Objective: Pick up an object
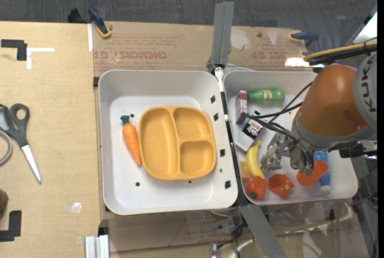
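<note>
The hand (277, 156) hangs low in the right bin (342, 192), its metal parts pointing toward the near edge; whether it is apart or together cannot be told, and nothing is seen between its tips. Crowded along that bin's near wall lie one red pepper (255, 188), one red-orange piece (281, 185), and another orange piece (308, 176) against something blue (321, 165). One banana (253, 158) lies just left of the hand. Farther back sit a small black-and-white packet (252, 128) and one green bottle (267, 95) near the far wall. Little free floor remains here. The left bin (114, 131) holds one yellow divided plate (178, 143) and one carrot (131, 140) beside it, with open white margin all around. On the counter (48, 131) at the left lies one pair of scissors (21, 137).
</note>
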`<state>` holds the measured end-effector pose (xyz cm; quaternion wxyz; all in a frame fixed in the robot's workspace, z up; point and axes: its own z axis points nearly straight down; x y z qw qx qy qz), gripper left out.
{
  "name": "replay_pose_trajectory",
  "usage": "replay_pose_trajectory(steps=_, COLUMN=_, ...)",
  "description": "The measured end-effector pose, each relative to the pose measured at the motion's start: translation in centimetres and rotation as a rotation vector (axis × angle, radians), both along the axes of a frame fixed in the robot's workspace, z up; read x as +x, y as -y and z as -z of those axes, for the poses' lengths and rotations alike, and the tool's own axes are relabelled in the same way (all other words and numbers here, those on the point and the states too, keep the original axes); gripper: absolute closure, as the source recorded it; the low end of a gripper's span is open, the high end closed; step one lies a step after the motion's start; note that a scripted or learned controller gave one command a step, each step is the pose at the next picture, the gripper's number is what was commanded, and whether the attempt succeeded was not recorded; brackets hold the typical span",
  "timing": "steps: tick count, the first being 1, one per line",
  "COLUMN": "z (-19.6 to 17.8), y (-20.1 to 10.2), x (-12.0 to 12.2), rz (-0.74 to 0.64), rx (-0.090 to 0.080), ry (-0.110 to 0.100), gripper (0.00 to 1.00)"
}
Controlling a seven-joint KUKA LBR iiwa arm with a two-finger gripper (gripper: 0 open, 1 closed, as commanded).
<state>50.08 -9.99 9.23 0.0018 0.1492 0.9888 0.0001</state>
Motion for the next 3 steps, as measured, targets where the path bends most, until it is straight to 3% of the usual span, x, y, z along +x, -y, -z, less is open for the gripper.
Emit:
replay_pose_trajectory(steps=1, z=-0.1, y=6.8, x=1.7, rz=0.179, rx=0.0, ry=0.002, gripper=1.0)
replay_pose_trajectory(steps=2, z=-10.0, y=-5.7, x=7.2, rz=0.228, rx=0.001, ry=-0.001, gripper=1.0)
replay_pose_trajectory(steps=3, z=-17.1, y=-7.8, x=11.4, rz=0.384, rx=0.0, ry=-0.001, gripper=1.0)
